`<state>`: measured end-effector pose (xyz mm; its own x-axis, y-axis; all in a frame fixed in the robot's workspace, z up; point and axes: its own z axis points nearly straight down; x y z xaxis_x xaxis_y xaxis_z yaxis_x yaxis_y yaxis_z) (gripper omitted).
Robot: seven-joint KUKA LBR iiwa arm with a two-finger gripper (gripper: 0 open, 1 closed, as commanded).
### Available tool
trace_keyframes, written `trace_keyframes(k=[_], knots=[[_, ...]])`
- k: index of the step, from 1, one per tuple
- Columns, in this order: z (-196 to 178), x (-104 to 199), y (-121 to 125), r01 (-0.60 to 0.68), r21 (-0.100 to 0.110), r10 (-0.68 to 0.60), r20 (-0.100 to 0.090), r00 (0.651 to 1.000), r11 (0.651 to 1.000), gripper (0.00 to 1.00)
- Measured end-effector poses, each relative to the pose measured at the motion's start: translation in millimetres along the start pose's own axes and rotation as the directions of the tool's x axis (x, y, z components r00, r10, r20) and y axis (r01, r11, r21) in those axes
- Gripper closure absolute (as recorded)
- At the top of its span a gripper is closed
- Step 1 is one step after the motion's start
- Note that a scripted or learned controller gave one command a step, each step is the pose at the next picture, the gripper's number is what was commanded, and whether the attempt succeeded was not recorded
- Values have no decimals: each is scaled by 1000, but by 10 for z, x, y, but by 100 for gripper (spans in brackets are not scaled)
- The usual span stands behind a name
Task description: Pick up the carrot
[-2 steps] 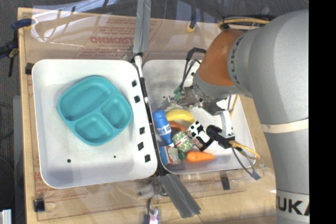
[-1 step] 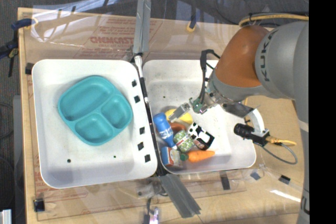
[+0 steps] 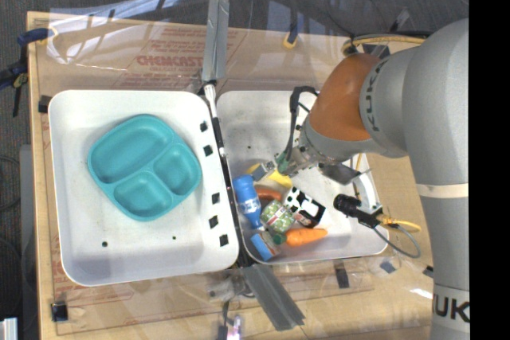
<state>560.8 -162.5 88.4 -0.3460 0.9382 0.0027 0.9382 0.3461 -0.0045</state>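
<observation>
We see the small orange carrot lying at the near edge of the right white bin, beside a green-and-white packet. The tool sits well apart, farther up the bin above a yellow piece; we cannot tell its state.

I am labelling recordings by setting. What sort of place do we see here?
Probably a robotics lab bench, not a kitchen: a grey robot arm with an orange band reaches over two shallow white plastic bins, and toy-like items, such as a small orange carrot, lie in the right one.
</observation>
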Motion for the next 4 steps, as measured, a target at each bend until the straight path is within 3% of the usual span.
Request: trace_keyframes(k=[1,2,3,4], knots=[[-6,30,325,-186,-1,186,1,983,983,0],[1,137,344,-261,2,261,-1,965,965,0],[-730,-452,-177,-476,-2,476,1,880,880,0],[-145,-143,172,-349,-27,350,5,937,937,0]])
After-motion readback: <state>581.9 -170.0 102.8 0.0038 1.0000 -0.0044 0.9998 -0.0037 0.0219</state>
